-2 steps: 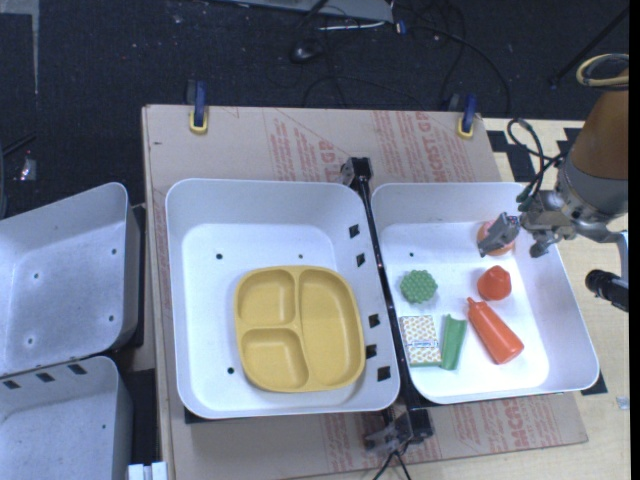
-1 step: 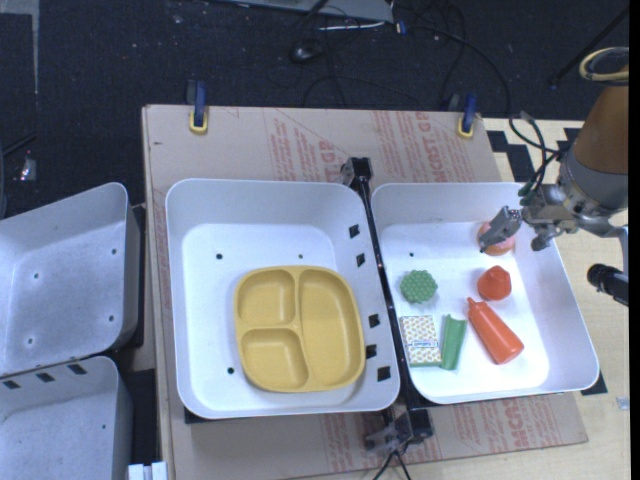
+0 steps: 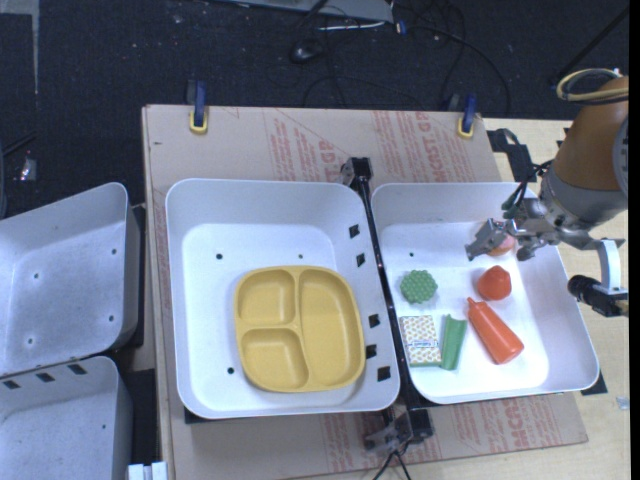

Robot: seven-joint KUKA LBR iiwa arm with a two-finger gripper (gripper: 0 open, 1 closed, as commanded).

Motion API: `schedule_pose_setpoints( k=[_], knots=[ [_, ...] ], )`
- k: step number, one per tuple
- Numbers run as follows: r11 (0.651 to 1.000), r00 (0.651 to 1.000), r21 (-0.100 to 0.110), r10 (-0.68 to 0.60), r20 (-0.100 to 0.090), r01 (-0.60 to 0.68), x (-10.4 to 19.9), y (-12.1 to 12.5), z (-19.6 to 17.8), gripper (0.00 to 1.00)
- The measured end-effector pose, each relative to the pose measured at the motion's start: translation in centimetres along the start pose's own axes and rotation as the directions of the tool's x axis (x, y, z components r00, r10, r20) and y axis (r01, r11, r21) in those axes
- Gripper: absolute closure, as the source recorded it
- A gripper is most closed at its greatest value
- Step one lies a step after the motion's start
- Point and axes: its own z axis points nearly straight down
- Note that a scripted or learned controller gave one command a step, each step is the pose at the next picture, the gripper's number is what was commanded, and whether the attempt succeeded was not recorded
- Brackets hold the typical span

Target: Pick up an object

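Observation:
My gripper (image 3: 502, 245) hangs low over the upper right part of the right bin (image 3: 560, 368), with its fingers apart. A small pink-orange thing (image 3: 503, 250) shows between them; I cannot tell if they touch it. Just below lies a round red object (image 3: 493, 283). Further down is an orange carrot-shaped piece (image 3: 496, 332). A round green knobbly object (image 3: 419, 286) sits at the bin's left. Under it are a small patterned card box (image 3: 421, 339) and a green pickle-like stick (image 3: 453, 342).
The left bin (image 3: 200, 218) holds a yellow tray (image 3: 298, 328) with three compartments. A black divider (image 3: 378, 278) runs between the bins. The arm's orange band (image 3: 596, 138) is at the right edge. Two white lids (image 3: 60, 278) lie at the far left.

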Motion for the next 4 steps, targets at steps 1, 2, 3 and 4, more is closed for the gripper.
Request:
schedule_pose_setpoints(
  k=[1,2,3,4],
  knots=[
    [1.0,1.0,0.001,0.001,-0.001,-0.001,0.1,-0.1,5.4,0.0],
    [1.0,1.0,-0.005,0.001,0.002,-0.001,0.0,0.1,4.0,1.0],
    [1.0,1.0,-0.009,-0.002,0.002,0.002,0.7,0.7,-2.1,1.0],
    [1.0,1.0,-0.01,-0.002,0.003,0.002,0.7,0.5,-8.5,1.0]
  ],
)
